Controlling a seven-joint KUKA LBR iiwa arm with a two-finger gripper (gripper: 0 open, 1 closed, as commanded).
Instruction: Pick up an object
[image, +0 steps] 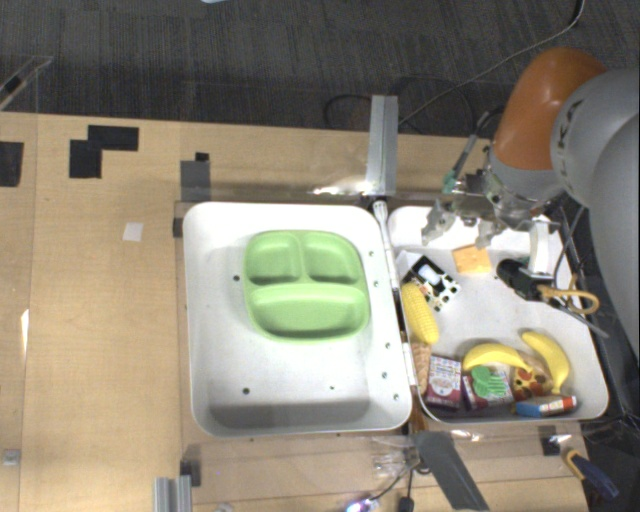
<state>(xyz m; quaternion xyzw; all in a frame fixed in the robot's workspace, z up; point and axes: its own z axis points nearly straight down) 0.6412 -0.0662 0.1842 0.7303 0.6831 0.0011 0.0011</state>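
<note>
Camera view, looking down on 2 bins. The gripper (458, 226) hangs over the far end of the right bin (600, 385), fingers spread apart, 1 fingertip (430, 232) toward 9 o'clock and the other toward 3, with nothing between them. Just off at 5 o'clock from the gripper lies the orange block (472, 260), flat on the bin floor, near but not inside the fingers' span. At 7 o'clock from the gripper sits a black-and-white die (436, 283), and just beyond that the corn cob (419, 310) lies along the bin's left wall. Down at the 6 o'clock end: 2 bananas (520, 360), a snack box (445, 382) and a marker (545, 406). In the left bin (210, 300), the green divided plate (303, 283) rests near the middle.
</note>
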